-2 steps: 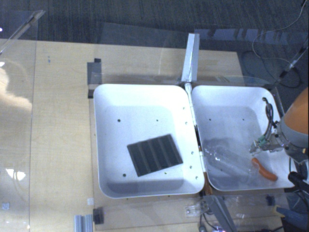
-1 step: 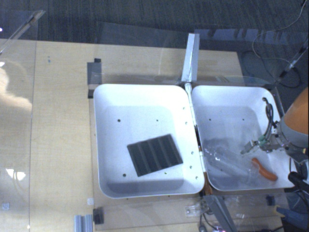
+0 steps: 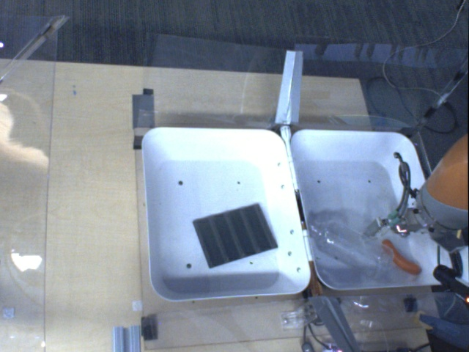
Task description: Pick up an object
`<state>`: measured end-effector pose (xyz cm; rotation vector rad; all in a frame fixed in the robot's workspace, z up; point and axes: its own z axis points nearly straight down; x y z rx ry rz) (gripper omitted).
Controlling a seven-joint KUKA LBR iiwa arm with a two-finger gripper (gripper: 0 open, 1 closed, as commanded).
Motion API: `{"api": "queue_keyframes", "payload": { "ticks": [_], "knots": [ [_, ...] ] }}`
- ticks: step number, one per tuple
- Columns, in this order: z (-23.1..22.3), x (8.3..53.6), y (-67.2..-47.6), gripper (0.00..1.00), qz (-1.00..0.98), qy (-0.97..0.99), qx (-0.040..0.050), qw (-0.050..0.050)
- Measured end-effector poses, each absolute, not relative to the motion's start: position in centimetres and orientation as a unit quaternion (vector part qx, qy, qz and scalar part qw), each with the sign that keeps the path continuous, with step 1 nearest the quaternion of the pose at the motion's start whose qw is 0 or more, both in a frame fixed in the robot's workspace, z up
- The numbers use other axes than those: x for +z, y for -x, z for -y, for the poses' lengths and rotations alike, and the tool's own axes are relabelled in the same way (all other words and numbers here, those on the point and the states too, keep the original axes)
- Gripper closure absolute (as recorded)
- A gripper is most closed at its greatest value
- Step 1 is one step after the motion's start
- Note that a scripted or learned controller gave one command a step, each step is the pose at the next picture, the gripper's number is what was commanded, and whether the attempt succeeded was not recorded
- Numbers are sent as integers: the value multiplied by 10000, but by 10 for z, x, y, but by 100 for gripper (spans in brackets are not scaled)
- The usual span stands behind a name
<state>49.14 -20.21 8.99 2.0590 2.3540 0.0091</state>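
In the right bin (image 3: 344, 152) I count one orange tool (image 3: 401, 258) and one clear plastic item (image 3: 343, 239); the left bin (image 3: 212, 141) holds one dark ribbed panel (image 3: 235, 235). The tool's long axis runs far-left to near-right. It lies just near of the gripper (image 3: 387, 226), apart from it.

Two shallow white plastic bins sit side by side on the pale wooden bench (image 3: 88, 218), touching along their inner walls. In the left bin (image 3: 157, 196), a flat dark grey ribbed rectangular panel (image 3: 235, 235) lies tilted on the floor, toward the near side. In the right bin (image 3: 344, 149), a clear crumpled plastic item (image 3: 343, 239) lies near the front, with a small orange elongated object (image 3: 401, 257) just to its right. The two-finger gripper (image 3: 388, 226) sits above that bin's right side, behind the orange object.
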Motion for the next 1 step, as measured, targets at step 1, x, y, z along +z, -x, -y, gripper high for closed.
{"api": "queue_keyframes", "payload": {
  "ticks": [1],
  "knots": [
    [202, 102, -495, 100, -7541, -6566, 53, 115]
  ]
}}
